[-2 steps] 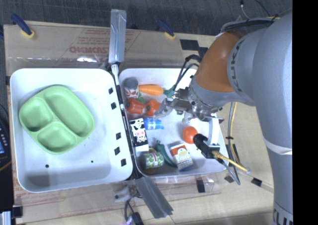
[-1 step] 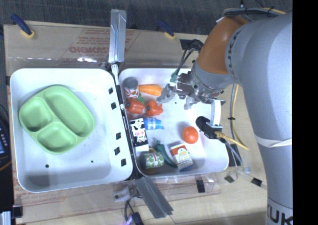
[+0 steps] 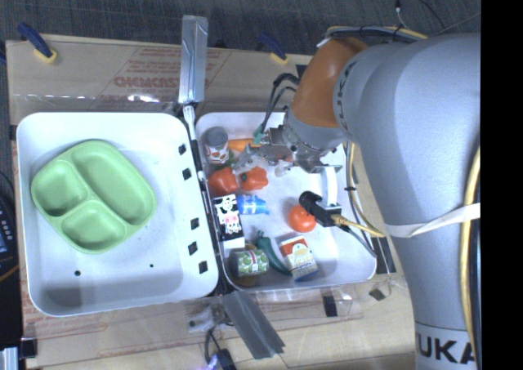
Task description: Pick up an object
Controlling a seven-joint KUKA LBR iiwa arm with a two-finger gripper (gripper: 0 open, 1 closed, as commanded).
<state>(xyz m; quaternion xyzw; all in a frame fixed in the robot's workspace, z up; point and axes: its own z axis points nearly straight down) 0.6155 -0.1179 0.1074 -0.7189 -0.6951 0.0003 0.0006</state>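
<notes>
Nearest you, against the front wall of the right bin (image 3: 353, 256), stand a jar (image 3: 252, 261) and a carton (image 3: 300, 256), almost touching. Behind them lie a cow-print box (image 3: 230, 215), a blue scrap (image 3: 252, 206) and a red ball (image 3: 299, 218). Across the divider, a green tray (image 3: 90, 193) sits in the left bin (image 3: 163, 274). Farther in, the claw (image 3: 248, 166) hangs low over the red pieces (image 3: 222, 181), which lie side by side near the divider; these look like your target. You cannot tell whether the claw is spread or pressed together, and you see nothing in its grasp. Beyond it, a can (image 3: 216, 146) stands by the far wall. Watch the crowding: closing here could catch both pieces, shove one against the can, or squeeze a rounded one out sideways.
</notes>
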